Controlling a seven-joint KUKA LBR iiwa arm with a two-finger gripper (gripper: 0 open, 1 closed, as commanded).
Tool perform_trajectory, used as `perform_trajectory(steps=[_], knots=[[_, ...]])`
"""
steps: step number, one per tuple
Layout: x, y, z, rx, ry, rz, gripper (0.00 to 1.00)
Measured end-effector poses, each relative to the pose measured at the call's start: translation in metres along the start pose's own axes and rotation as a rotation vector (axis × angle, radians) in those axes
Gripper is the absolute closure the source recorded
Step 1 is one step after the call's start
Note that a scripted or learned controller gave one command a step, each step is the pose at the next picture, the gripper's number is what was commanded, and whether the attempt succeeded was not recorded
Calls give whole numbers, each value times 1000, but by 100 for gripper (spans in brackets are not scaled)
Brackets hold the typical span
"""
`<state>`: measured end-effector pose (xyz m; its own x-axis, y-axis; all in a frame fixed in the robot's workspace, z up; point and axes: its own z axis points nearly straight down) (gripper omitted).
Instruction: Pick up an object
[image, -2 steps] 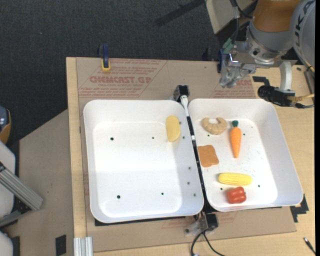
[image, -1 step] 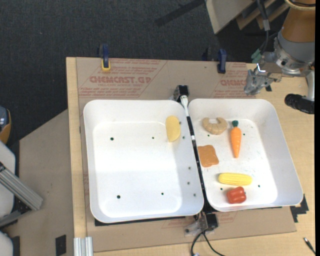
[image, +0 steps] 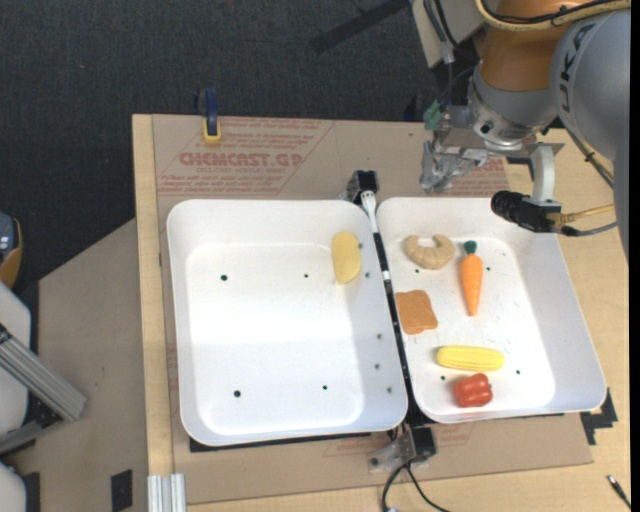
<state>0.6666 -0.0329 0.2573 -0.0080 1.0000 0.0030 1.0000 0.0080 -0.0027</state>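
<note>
**A:** Left to right: our left bin (image: 270, 400) has just a pale yellow potato-ish piece (image: 346, 257) by the divider. The right bin (image: 560, 330) has a croissant (image: 430, 251), toast (image: 416, 311), carrot (image: 471, 283), corn (image: 470, 357) and a red pepper (image: 473, 390).

**B:** And the gripper (image: 447, 172)?

**A:** Above the right bin's far edge, holding nothing; how wide, we can't tell. We'd say we're pre-grasp: next it drops onto the croissant, the closest item.
</note>
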Motion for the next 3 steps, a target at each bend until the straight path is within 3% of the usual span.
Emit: perform_trajectory(steps=[1, 2, 3], knots=[[1, 1, -46, -11, -4, 7, 100], [16, 0, -10, 2, -2, 7, 100], [-69, -1, 2, -1, -5, 15, 100]])
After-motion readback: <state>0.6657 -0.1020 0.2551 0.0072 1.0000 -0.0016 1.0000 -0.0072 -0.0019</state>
